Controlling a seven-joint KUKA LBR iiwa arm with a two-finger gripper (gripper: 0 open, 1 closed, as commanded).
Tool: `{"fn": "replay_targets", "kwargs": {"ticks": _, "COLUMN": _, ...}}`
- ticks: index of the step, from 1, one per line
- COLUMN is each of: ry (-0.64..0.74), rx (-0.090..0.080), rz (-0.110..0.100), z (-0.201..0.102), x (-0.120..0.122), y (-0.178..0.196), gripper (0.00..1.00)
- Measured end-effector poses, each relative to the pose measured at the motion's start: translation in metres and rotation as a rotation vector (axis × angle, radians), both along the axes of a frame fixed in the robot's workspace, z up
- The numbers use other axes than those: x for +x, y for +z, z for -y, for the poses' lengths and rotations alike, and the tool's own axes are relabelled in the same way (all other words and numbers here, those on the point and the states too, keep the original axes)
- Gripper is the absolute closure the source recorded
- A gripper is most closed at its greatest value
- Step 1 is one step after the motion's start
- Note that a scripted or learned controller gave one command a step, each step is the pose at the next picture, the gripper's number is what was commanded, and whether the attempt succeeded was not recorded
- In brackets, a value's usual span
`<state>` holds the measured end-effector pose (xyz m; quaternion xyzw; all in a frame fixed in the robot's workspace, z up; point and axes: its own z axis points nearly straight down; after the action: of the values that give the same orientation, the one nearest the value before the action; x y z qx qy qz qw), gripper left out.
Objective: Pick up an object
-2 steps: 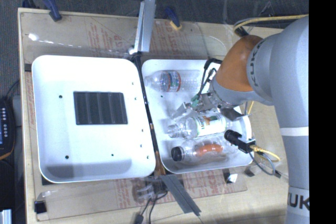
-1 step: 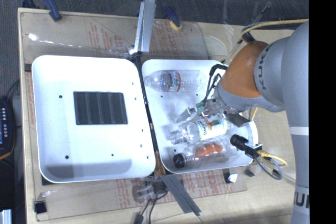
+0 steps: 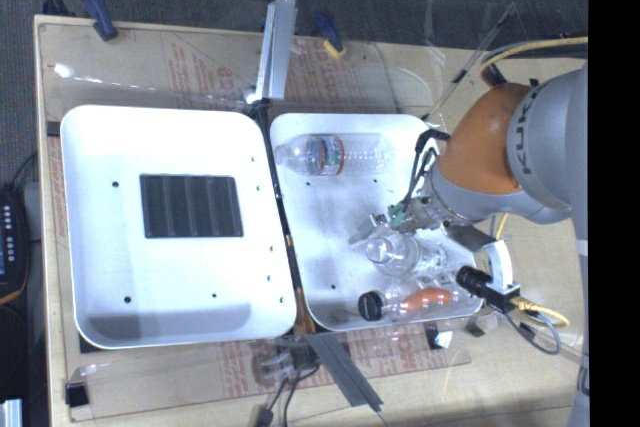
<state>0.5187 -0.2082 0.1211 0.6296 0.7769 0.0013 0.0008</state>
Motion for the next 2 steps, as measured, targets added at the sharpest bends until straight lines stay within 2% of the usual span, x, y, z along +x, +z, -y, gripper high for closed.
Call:
{"fn": "replay_targets", "kwargs": {"ticks": 1, "ry": 0.005, "rx": -0.002, "rz": 0.006, "z": 0.0, "x": 0.003, "y": 0.012, "gripper": 1.0}}
{"fn": "replay_targets", "kwargs": {"ticks": 2, "ry": -0.114, "rx": -0.001, "rz": -0.005, "z": -0.044, "x": 0.065, "y": 0.08, "gripper": 1.0}}
